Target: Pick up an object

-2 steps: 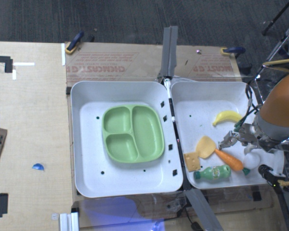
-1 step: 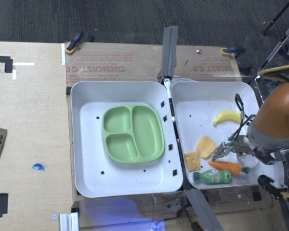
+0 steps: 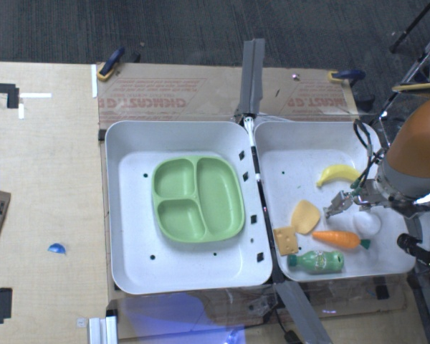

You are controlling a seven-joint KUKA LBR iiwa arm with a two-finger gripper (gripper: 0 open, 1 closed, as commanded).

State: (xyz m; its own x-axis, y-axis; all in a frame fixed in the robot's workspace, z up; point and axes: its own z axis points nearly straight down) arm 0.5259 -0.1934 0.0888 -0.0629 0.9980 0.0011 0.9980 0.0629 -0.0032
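Pincer (image 3: 340, 203) hangs low in the right bin (image 3: 287, 149), just beside the orange chip (image 3: 306, 216); whether it is clenched I cannot tell. Below the chip lie a carrot (image 3: 338, 240) and a green bottle (image 3: 317, 262), and above it a banana (image 3: 337, 174).

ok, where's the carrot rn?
Camera view: carrot lies in the right bin, near its front, between the chip above and green bottle below.

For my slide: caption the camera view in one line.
Gripper hovers in the right bin among banana, carrot and green bottle; a green plate fills the left bin.
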